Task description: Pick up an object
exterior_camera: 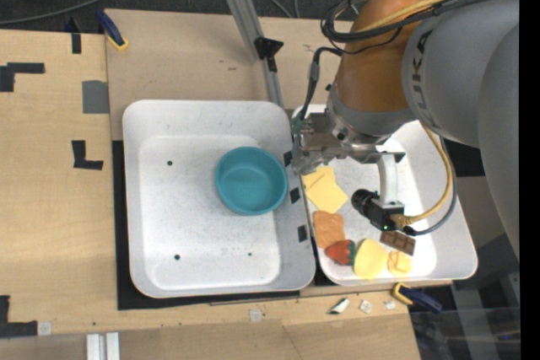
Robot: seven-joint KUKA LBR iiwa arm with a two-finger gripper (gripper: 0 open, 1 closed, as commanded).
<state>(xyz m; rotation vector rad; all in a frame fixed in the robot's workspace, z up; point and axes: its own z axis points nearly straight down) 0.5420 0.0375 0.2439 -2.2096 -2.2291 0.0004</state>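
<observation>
Camera view, items left to right.

Left bin (152, 265): holds one teal bowl (250, 180), upright, toward the bin's 3 o'clock side.

Gripper (310, 149): low over the right bin's 10 o'clock corner, just above a yellow slice (326, 188). Whether it is wide, narrow or holding anything cannot be told; the wrist hides it.

Right bin (456, 261): yellow slice; orange piece (329, 226) at its 6 o'clock; red piece (340, 250) below that; yellow lump (369, 259) beside it; brown piece (398, 242) further right.

Step, as judged: the approach, nothing seen lifted. The next move calls for a descent onto the yellow slice and a firm close; a flat piece may slip.

Writing: part of "KUKA" on the arm (472, 72).
</observation>
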